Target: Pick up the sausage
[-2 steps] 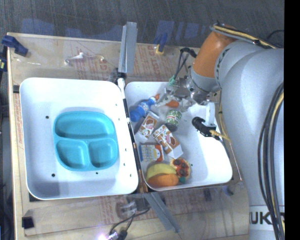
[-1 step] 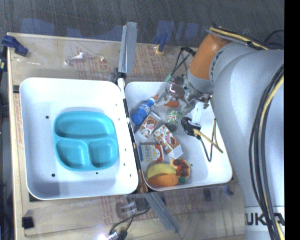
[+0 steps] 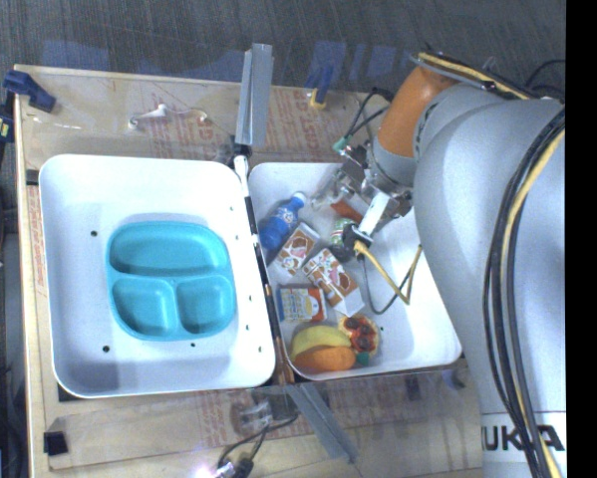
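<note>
A small reddish-brown piece, seemingly the sausage [image 3: 345,210], lies near the far side of the right bin [image 3: 423,312]. My gripper [image 3: 350,207] is low in the bin, right over that piece, and the wrist hides much of it. Whether the piece is gripped cannot be made out.
In the right bin lie a blue bottle [image 3: 281,219], two small cartons [image 3: 316,260], a juice box [image 3: 300,304], a banana [image 3: 320,339], an orange [image 3: 324,359] and a red fruit [image 3: 362,335]. The left bin [image 3: 69,267] holds a blue divided tray [image 3: 171,278]. A yellow cable [image 3: 396,285] loops over the right bin.
</note>
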Tool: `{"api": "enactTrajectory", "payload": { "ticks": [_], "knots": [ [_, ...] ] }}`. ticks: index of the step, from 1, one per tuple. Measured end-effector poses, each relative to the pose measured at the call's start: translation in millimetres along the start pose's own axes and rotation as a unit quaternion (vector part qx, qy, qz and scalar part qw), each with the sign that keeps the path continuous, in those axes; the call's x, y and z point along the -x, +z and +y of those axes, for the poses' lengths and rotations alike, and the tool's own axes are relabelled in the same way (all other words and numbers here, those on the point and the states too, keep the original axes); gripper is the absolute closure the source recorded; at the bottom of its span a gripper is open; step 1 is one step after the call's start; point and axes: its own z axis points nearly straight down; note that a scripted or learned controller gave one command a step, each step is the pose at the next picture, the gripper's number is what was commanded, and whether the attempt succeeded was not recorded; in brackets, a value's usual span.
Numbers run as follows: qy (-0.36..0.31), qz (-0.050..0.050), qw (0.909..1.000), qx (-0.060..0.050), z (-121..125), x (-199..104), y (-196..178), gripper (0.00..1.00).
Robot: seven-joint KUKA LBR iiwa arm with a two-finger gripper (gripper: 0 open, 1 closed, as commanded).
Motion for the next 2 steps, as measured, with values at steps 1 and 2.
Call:
{"api": "enactTrajectory", "payload": {
  "ticks": [1, 2],
  "knots": [
    [-0.004, 0.001, 1.0, -0.001, -1.0, -2.0, -9.9, 1.0],
    [0.037, 0.0, 0.9993, -0.001, -46.0, -25.6, -105.0, 1.0]
  ]
}}
